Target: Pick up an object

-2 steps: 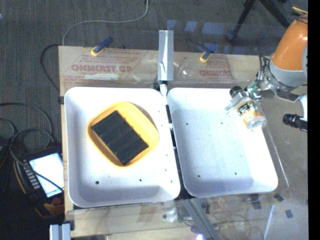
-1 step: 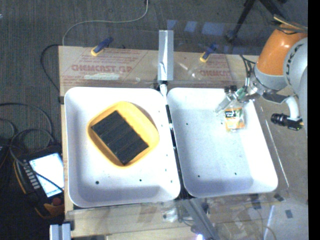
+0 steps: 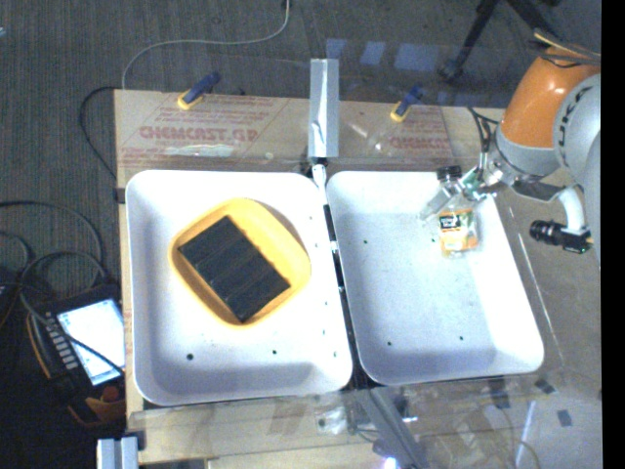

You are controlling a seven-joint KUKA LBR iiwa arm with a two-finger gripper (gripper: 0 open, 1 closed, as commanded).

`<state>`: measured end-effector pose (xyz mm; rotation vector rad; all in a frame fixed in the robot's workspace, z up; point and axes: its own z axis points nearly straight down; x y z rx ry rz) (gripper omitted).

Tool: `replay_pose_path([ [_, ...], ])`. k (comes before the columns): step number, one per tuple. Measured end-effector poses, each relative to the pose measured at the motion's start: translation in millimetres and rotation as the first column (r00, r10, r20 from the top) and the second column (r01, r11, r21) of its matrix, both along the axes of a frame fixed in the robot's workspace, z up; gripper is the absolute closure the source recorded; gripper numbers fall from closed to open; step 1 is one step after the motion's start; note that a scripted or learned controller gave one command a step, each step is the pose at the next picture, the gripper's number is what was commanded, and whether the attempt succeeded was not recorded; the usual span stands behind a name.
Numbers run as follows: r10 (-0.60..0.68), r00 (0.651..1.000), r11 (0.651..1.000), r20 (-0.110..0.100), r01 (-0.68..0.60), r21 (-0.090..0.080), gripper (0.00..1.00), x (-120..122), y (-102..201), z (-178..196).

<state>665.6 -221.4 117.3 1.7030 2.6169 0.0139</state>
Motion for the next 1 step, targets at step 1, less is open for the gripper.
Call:
replay_pose_path([
  [1, -0.052, 0.998, 0.999, -0.019, 0.052, 0.003, 0.00, 3.5, -0.9, 31.3],
])
